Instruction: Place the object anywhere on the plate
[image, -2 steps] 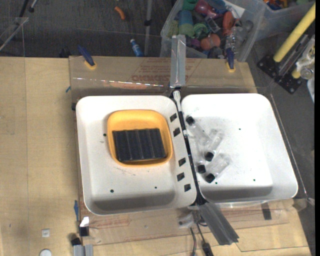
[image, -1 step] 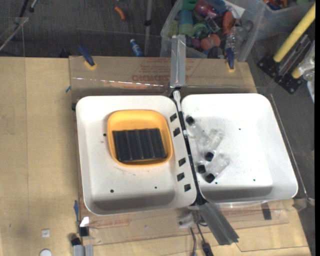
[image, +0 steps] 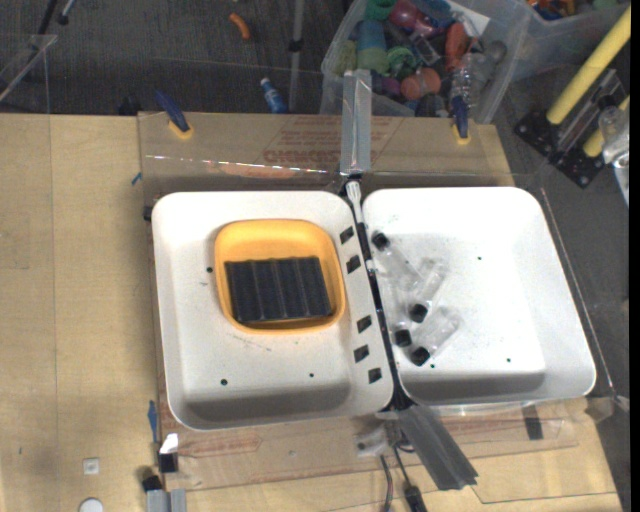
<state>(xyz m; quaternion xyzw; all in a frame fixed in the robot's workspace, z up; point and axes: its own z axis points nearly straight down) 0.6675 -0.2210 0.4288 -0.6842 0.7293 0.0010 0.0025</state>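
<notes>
While a dark ridged block (image: 278, 290) lies on the orange plate (image: 275, 238) left of center, clear black-capped vials (image: 418, 300) sit right.

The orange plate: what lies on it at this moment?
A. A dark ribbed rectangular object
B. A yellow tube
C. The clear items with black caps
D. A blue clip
A. In the left bin, the orange plate carries a dark ribbed object lying flat on its middle, while the clear items with black caps lie in the right bin.
</notes>
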